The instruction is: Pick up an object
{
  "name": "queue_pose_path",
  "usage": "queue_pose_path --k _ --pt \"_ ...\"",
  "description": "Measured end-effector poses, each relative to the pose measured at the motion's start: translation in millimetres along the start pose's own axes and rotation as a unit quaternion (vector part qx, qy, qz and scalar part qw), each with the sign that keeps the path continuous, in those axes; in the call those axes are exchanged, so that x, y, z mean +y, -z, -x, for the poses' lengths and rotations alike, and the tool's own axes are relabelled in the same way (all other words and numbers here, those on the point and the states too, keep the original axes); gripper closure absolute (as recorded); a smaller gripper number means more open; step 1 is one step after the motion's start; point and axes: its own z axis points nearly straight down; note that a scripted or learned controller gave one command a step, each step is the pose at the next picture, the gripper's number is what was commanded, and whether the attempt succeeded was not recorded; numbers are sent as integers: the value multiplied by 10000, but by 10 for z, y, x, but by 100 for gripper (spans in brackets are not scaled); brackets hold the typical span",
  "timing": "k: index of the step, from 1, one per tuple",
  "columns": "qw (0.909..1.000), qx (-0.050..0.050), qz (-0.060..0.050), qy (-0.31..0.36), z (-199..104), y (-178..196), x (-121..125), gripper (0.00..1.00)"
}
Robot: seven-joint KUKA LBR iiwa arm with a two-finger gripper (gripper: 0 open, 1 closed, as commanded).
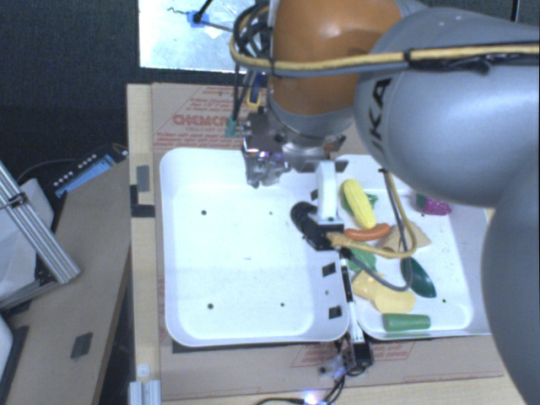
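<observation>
I find the end effector [264,174] hanging over the far edge of the left bin [173,251], toward that bin's right corner. I cannot tell from this view whether it is released or clenched.

The candidate objects all lie in the right bin [462,309], apart from the end effector, to its right and nearer the camera. Closest is a yellow corn cob [358,202], lying lengthwise near the wall between the bins. Just in front of it an orange carrot-shaped piece [371,232] lies crosswise. Further forward I note a dark green leaf-shaped item [420,278], a pale yellow lump [378,288] and a bright green cylinder [406,320] by the near rim. A small magenta item [434,204] sits at the far right, close under the arm. Both bins rest on the tabletop [93,251].
</observation>
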Motion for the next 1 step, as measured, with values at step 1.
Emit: queue_pose_path --k 1 --pt "10000 3 6 23 -4 106 5 100"
